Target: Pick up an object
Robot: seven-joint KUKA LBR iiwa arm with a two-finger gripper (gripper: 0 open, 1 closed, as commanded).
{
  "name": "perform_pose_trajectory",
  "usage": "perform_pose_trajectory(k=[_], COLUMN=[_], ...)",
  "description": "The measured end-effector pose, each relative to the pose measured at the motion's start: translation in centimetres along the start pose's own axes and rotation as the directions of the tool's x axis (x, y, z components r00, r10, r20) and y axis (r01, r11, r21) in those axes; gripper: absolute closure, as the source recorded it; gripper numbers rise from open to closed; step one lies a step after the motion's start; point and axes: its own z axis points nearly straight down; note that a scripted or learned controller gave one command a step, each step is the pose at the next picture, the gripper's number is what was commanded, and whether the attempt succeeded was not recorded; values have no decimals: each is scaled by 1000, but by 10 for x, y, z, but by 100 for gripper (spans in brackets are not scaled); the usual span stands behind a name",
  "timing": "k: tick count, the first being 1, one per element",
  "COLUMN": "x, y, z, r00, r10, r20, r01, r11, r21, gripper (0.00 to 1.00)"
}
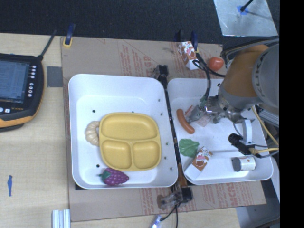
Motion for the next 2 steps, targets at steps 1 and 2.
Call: perform_pose_trajectory(k=[1, 2], x=[24, 23], y=[13, 13], z=[0, -10], r00=[1000, 1000], r10=[-1, -3], r20=[0, 2], r01=[1, 3], r11=[1000, 1000], r21=[-1, 1], gripper=[0, 100])
